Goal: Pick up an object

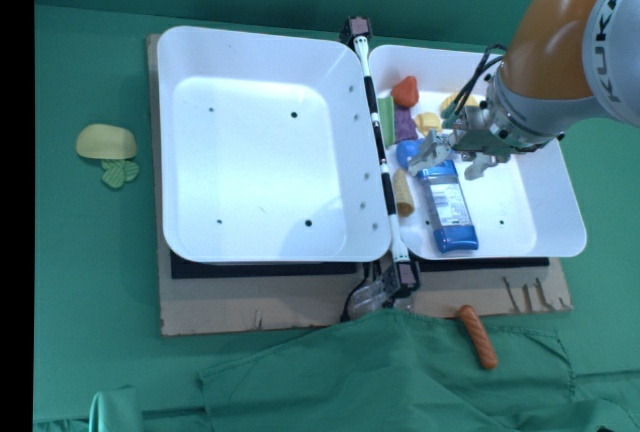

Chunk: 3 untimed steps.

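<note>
My gripper [452, 158] hangs over the right bin [545, 220], just above the top end of a blue rectangular packet [449, 208] that lies lengthwise in the bin. Left of the fingers sits a blue round object [407, 153]. A tan cylinder [402, 191] lies along the bin's left wall. Further back are a red-orange piece [405, 91], a purple piece [404, 124], a yellow piece [428, 121] and a green strip [385, 108]. Nothing shows between the fingers.
The left bin [190, 70] stands beside the right one, joined by a black-and-white divider bar [375, 130]. On the green cloth lie a yellow and green toy [108, 148] at left and an orange sausage shape [478, 336] near the front.
</note>
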### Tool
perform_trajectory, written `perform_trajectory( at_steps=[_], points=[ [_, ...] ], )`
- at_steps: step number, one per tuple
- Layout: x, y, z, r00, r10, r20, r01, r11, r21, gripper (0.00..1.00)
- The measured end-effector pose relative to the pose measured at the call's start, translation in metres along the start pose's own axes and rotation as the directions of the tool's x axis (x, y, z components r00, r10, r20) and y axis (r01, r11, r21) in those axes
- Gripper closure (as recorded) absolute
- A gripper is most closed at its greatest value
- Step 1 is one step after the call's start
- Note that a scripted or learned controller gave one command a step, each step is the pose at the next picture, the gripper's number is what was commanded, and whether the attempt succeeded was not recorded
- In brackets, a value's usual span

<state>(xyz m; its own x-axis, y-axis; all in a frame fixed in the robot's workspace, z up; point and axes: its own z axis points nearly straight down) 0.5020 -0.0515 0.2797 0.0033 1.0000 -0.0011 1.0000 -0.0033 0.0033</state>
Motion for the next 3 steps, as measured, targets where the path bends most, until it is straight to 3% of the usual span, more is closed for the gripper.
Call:
perform_trajectory(
  at_steps=[1,2,3],
  points=[
    [-0.049,-0.035,0.076,1.000,0.008,0.000,-0.008,1.000,0.010,0.00],
    [-0.045,0.019,0.097,1.000,0.000,0.003,0.000,1.000,-0.006,0.00],
    [-0.047,-0.009,0.072,1.000,0.001,0.000,-0.001,1.000,0.000,0.00]
  ],
)
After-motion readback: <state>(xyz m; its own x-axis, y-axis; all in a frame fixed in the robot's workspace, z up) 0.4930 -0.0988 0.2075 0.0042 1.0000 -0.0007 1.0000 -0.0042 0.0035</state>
